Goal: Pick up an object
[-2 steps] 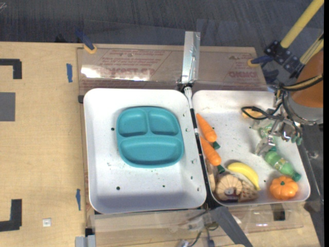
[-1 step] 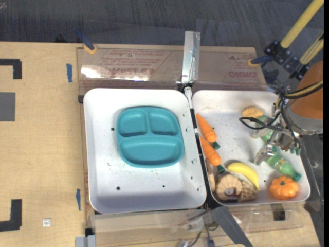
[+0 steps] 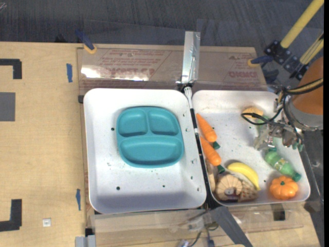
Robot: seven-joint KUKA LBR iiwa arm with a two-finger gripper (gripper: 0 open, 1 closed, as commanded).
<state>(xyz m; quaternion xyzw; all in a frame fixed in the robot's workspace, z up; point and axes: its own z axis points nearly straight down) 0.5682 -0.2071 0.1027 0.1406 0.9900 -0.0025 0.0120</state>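
Carrots [image 3: 207,140], banana [image 3: 244,173] and pumpkin [image 3: 284,187] crowd the right bin [image 3: 231,104] around the end effector [image 3: 268,140], grip state unclear.

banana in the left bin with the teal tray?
No, the banana lies in the right bin, next to the pumpkin, while the teal tray sits by itself in the left bin.

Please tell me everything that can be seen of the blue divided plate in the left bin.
The blue divided plate is teal, with rounded corners, and looks like matte plastic. It has three compartments: two smaller ones on the far side and one wide one on the near side, with raised ridges between them. All three hold nothing. It lies flat, right side up, about in the middle of the left bin, resting on the bin's white floor. Nothing else touches it.
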